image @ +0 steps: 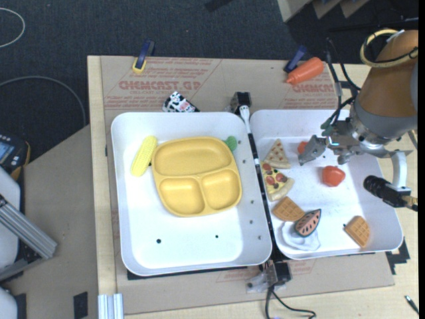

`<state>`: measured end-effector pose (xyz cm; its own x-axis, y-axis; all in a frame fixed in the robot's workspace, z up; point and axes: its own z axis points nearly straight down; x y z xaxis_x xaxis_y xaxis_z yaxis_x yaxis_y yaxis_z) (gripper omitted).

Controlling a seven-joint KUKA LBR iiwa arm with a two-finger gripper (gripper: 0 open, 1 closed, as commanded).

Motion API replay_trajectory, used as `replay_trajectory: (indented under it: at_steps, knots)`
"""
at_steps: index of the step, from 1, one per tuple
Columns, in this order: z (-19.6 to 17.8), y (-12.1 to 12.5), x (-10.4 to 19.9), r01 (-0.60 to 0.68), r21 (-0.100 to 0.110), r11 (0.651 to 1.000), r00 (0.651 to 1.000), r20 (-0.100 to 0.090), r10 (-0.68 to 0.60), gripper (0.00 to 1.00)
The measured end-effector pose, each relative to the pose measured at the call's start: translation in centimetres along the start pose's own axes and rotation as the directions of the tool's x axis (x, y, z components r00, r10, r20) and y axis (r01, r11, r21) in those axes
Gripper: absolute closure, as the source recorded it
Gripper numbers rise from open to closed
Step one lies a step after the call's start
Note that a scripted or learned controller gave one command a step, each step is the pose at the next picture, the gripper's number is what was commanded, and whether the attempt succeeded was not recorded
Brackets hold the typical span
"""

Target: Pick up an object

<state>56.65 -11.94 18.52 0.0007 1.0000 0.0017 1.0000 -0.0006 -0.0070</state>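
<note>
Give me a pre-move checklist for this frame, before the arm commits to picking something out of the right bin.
1. Gripper over the right bin: ok, it sits in the bin's upper part.
2. Nothing already carried: cannot tell, the fingers are too small and blurred.
3. A target close by: ok, the red toy lies just right of and below the gripper, apart from other items.
4. Space around the pizza slices: not ok, they lie against the bin's left wall.
5. Waffle piece reachable: ok, it lies alone near the lower right corner.
6. Finger opening: cannot tell.
</note>
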Motion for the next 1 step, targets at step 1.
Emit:
replay_trajectory:
  at_steps: [1]
  knots:
    - [6.24,-0.54,-0.36,0.0,0.002,1.0,1.0,-0.001,0.0,0.0]
